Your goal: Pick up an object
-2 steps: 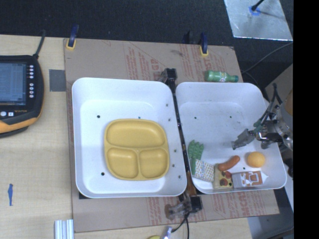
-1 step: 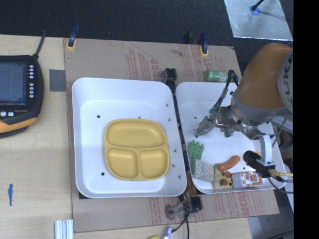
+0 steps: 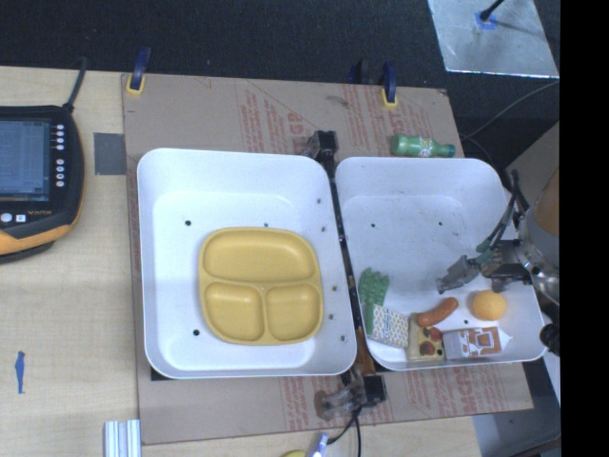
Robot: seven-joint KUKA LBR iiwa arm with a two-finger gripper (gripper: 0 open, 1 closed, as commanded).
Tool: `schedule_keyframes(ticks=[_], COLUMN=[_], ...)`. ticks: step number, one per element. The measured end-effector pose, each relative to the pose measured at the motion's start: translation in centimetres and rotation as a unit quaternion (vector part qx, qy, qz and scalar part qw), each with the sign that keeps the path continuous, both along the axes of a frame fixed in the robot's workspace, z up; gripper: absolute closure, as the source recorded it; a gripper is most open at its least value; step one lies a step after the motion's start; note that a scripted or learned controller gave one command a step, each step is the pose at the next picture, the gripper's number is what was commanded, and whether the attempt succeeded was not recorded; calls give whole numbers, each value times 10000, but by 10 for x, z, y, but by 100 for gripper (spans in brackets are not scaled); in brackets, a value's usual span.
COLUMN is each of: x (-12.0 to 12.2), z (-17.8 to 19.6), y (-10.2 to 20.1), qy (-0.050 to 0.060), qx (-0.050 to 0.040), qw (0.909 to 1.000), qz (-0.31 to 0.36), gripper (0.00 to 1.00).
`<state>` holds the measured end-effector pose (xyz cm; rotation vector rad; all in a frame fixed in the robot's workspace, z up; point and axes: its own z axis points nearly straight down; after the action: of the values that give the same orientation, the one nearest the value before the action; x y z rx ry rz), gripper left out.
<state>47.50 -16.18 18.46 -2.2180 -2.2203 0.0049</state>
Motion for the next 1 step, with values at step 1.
schedule_keyframes(ticks=[1], x=[45], z=[-87], y=[-49], qy=[-3], qx=[-2], qw=[10000], qz=[17], gripper=[0])
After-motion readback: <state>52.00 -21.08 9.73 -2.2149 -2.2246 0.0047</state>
